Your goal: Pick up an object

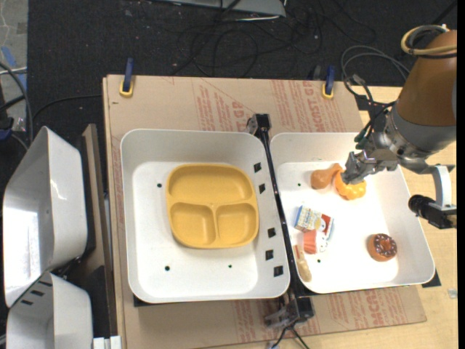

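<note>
Dark speckled flooring surrounds a brown cardboard-covered desk with red printing on it, seen from above at a slant. Nearest the camera, at the front edge, a black clamp sits where the two bins meet. To the far left, off the desk, stand two tilted white tubs.

On the desk, the left bin holds a yellow divided tray with three compartments, lying flat near its middle. The right bin holds the loose things. Closest to the front is a small tan piece by the left wall, with a reddish-orange piece just beside it. A chocolate doughnut lies apart on the right. Slightly farther back is a white packet with blue and red print, touching the reddish-orange piece. Beyond that, an orange lump rests near the back of the bin, and just to its right lies a yellow-orange object.

The gripper is down over that yellow-orange object, touching or nearly touching its top; whether its fingers are spread or pressed together I cannot tell, nor whether the object is between them. The grey arm with its orange band reaches in from the right.

At the back edge, two blue-and-yellow clamps pin the cardboard, and cables trail across the floor beyond.
</note>
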Robot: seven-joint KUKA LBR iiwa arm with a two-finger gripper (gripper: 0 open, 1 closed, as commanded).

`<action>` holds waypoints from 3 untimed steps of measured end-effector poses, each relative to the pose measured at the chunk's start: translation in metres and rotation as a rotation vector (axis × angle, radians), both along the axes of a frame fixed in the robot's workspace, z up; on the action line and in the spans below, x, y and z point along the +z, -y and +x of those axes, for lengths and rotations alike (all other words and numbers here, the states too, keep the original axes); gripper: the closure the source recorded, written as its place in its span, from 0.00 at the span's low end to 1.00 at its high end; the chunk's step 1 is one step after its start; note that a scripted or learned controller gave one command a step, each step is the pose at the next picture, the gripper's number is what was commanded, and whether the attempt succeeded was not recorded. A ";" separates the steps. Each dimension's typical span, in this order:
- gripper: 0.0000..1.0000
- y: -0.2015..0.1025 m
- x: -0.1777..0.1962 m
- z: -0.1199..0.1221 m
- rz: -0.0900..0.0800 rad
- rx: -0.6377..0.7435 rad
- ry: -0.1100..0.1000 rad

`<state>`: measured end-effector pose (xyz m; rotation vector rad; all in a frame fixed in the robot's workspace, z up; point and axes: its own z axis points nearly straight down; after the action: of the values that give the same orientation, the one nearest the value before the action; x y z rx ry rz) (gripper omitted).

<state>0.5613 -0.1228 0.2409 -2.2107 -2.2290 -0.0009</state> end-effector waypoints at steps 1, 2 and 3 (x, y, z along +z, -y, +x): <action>1.00 -0.046 -0.006 0.001 0.000 -0.001 0.000; 1.00 -0.102 -0.017 -0.004 0.000 0.000 -0.001; 1.00 -0.155 -0.025 -0.016 0.000 0.000 -0.001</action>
<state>0.5457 0.0318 0.2160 -2.2105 -2.2286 0.0005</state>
